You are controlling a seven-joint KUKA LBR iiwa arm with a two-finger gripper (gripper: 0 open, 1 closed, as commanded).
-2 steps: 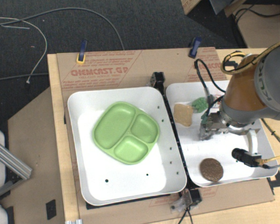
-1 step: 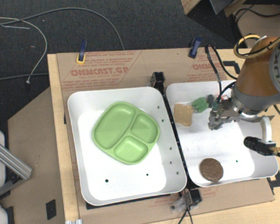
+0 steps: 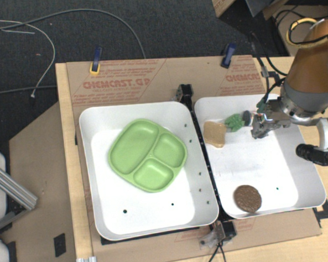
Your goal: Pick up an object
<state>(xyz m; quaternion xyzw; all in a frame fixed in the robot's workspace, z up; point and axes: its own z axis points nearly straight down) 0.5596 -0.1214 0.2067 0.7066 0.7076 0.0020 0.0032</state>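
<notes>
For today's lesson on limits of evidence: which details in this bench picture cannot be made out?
- Gripper, camera view: fingers too small and blurred to judge.
- Green object: too small to identify.
- Arm: cut off by the right edge.
- Brown disc: material unclear.

tray [image 3: 148, 154] in left bin [image 3: 95, 176] (cookie [image 3: 248, 198] right)

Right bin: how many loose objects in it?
3. Tan block near the bin's left wall, dark green object just right of it by the gripper, brown disc at the front. The arm may hide more.
</notes>
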